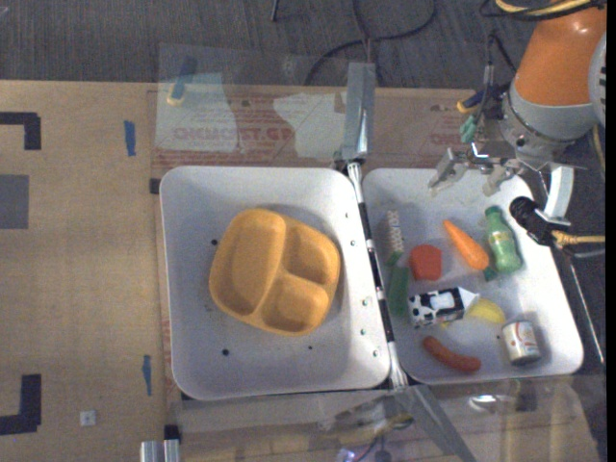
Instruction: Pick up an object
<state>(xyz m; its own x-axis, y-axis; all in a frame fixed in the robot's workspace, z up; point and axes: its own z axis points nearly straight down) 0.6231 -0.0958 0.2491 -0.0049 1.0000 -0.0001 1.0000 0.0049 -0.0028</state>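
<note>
Tan plywood bench [77, 287] is seen with black corner marks and blue tape bits; dark grey carpet with black cables lies beyond its far edge. Two white bins are set side by side. The left bin [192, 354] carries a yellow divided tray [276, 270], well left of the gripper [469, 165]. The gripper is held above the far edge of the right bin [568, 345], fingers spread, nothing pinched. Just below it an orange carrot [467, 244] and a green bottle [501, 240] are laid. Further below-left a red block [425, 262] and a cow-patterned carton [442, 306] are found. Nearest the camera a sausage [451, 354], a yellow piece [488, 311] and a small can [521, 341] are placed.
</note>
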